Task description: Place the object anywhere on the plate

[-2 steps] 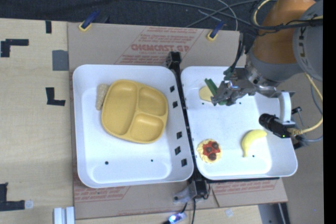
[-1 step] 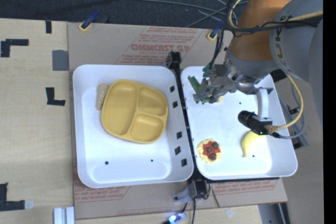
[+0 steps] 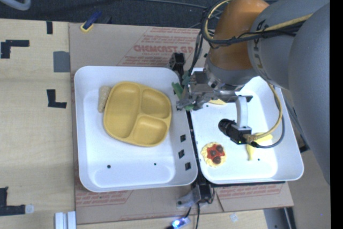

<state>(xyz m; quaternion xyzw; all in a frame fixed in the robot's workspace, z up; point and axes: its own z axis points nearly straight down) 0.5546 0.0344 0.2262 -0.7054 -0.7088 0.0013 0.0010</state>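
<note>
We judge the task unfinished: the claw [image 3: 185,98] (finger state not discernible) hangs over the bins' shared edge, the yellow plate [image 3: 137,113] lying bare left of it, the pizza toy [image 3: 213,154] below-right.

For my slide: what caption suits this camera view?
Arm's gripper above the bins' divide, yellow plate left, pizza toy right.

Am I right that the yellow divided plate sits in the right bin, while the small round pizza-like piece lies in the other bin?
Not quite: the camera view shows the yellow divided plate in the left bin, not the right one. The small round pizza-like piece does lie in the other bin, the right bin.
</note>
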